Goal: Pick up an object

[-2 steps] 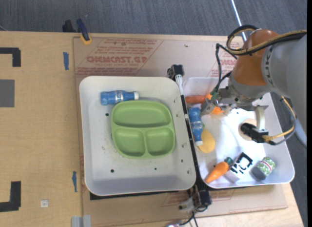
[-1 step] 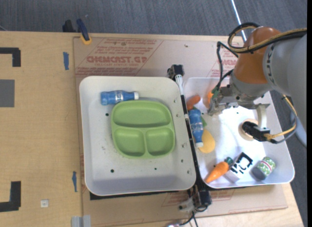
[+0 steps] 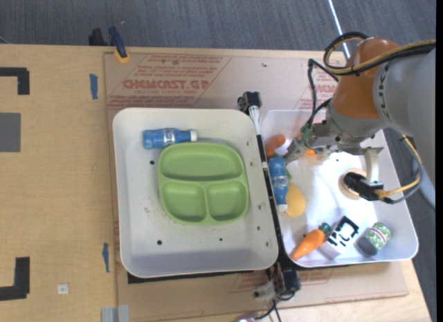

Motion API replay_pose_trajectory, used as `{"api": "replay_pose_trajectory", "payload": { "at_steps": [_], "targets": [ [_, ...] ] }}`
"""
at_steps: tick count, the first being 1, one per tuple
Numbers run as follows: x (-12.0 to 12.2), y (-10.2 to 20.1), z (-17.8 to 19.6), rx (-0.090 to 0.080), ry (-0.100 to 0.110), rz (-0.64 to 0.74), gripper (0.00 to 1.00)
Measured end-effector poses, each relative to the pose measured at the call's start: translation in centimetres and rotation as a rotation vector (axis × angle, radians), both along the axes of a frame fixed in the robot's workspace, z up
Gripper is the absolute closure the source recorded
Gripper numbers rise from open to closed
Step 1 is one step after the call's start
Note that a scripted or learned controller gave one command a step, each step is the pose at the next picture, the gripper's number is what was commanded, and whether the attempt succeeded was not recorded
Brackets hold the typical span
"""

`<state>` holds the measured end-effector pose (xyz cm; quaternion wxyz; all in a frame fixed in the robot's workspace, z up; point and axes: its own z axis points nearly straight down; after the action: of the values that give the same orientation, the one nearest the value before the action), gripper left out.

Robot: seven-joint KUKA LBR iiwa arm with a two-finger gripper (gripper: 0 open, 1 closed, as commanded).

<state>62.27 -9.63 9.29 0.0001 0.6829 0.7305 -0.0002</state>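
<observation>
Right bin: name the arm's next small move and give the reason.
Probably lower straight down. The gripper hangs over the right bin at its upper left, above the orange item and the blue bottle beside the divider; nothing shows between its fingers.

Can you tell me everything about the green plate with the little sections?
The green plate is a light green tray, plastic by the look of it, with rounded corners. It has three compartments: one long one across the top and two smaller ones below. Nothing lies in any of them. It sits flat in the left white bin. A blue bottle lies just above it, very close to its rim.
</observation>
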Motion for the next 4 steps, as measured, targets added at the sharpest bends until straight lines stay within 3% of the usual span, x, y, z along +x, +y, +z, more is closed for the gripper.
{"api": "replay_pose_trajectory", "payload": {
  "at_steps": [1, 2, 3, 4],
  "targets": [
    [2.4, -1.2, -1.1, 0.013, 0.048, 0.253, 0.0],
    [3.5, -0.4, -1.1, 0.012, 0.055, 0.017, 0.0],
    [3.5, -1.2, -0.3, -0.003, 0.053, 0.013, 1.0],
    [3.5, -1.2, -0.4, -0.003, 0.055, 0.013, 0.0]
  ]
}}
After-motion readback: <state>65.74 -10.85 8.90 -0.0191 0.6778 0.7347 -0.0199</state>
